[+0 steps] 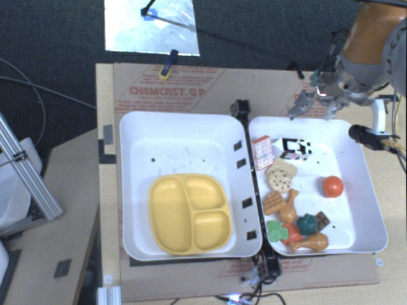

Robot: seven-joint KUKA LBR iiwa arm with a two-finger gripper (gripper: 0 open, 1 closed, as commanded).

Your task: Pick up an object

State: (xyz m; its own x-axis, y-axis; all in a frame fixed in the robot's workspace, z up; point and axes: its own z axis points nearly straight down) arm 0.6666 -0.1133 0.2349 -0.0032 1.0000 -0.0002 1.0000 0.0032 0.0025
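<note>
The hand (316, 103) hovers above the right bin's (369, 189) rim, seemingly open, holding nothing.

tray (189, 220) in left bin (137, 145) | toys (294, 218) in right bin (365, 170)

Two white bins (184, 122) sit side by side; one yellow divided plate (189, 219) lies in the left bin; the right bin holds one orange ball (332, 186), one small carton (262, 152), one cookie (278, 180), two drumsticks (310, 242) and several small toy foods too jumbled to count.
</note>
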